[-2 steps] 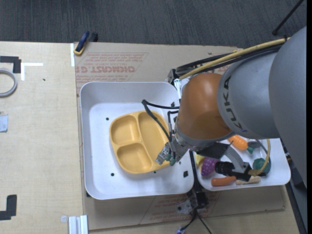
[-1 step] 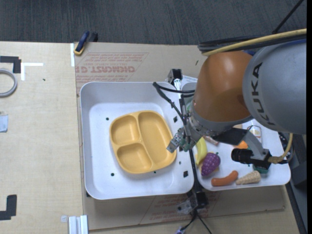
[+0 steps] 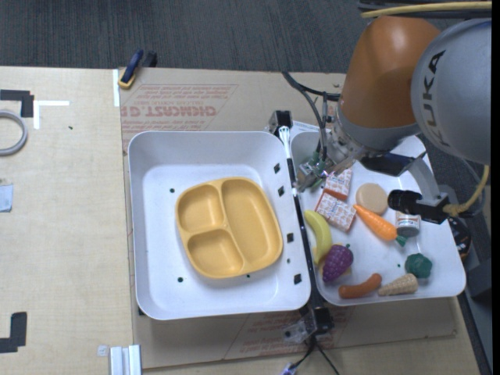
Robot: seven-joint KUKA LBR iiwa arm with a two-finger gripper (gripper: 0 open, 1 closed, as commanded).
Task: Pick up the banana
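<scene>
Although the curved yellow toy banana (image 3: pixel 318 235) sits in plain sight, it lies in a tight spot: at the left edge of the right-hand white bin (image 3: pixel 437 286), right of centre in the frame, its long side close against the wall that divides the two bins. A knobbly purple bunch of toy grapes (image 3: pixel 337 262) touches or nearly touches its lower end, and a small red-and-white printed carton (image 3: pixel 337 210) lies just beside its upper end.

By its smooth, even sheen it looks like moulded plastic, so it is probably light, stiff and hollow, and somewhat slippery; it should not bruise or break, but a pinch on the rounded back could squirt it sideways. The best hold is judged to be across the narrow width near the middle of the curve, where the body is thickest. One finger would need to slip between the banana and the bin wall, which looks cramped.

The gripper (image 3: pixel 316 170) hangs at the upper left corner of that bin, above the banana and apart from it, under the grey arm's orange band (image 3: pixel 387 69). Whether it is open or closed cannot be told, since wires and the wrist clutter it. Nothing is seen in its grasp.

An orange toy carrot (image 3: pixel 376 223) lies well to the right. A yellow three-part plate (image 3: pixel 227 226) rests in the left-hand white bin (image 3: pixel 152 209) on the table (image 3: pixel 62 233).
</scene>
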